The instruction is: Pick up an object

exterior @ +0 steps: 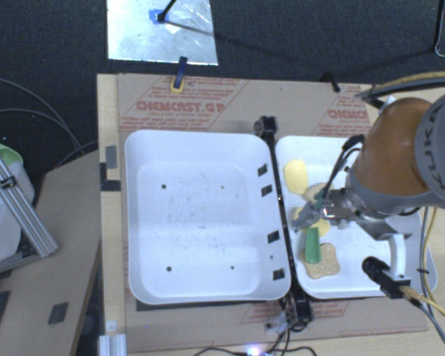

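At the near edge of the right bin [400, 291] lies a tan, sponge-like square [325, 262], flat on the bin floor. Just left of it, and touching it, a green stick-shaped object [311, 245] stands out against the white; it runs from near to far, its far end reaching up under the tool [311, 212]. These pieces sit bunched against the bin's left side, probably because that is where loose things come to rest after being dropped.

The tool hangs low over this cluster, right at the far tip of the green object and beside a pale yellow piece [323, 228] partly hidden beneath it. Its metal parts blur together from this slant, so I cannot tell how wide it stands or whether anything is caught in it. The grey and orange arm [397, 150] leans in from the right, wrist bent down, a posture that suits a reach to the bin floor.

Farther back lies a yellow, rounded object [296, 174], apart from the tool. The left bin [133, 221] sits alongside on the surface [230, 99].
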Available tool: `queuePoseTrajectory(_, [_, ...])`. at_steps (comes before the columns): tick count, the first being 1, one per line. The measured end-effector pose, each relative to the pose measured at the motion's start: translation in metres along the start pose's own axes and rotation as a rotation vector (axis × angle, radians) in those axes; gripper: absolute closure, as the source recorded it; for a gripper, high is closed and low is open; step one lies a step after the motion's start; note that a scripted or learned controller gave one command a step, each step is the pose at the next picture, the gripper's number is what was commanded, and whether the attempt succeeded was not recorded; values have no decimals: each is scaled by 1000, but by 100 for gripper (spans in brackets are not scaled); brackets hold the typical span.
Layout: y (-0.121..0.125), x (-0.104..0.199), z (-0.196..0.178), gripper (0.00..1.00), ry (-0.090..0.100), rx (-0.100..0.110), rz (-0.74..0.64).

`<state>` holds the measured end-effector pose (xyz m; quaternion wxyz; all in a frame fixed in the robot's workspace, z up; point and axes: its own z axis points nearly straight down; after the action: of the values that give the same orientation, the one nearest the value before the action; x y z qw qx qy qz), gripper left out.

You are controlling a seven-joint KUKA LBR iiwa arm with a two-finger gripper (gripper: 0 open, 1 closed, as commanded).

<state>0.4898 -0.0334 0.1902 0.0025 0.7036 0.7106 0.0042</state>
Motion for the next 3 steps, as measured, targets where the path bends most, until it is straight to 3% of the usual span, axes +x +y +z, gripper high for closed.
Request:
queuePoseTrajectory(1, [-1, -3, 6, 0, -2, 7, 8])
queuePoseTrajectory(2, [25, -69, 101, 0, -4, 11, 14])
queuePoseTrajectory(3, [-6, -52, 107, 0, 0, 13, 9])
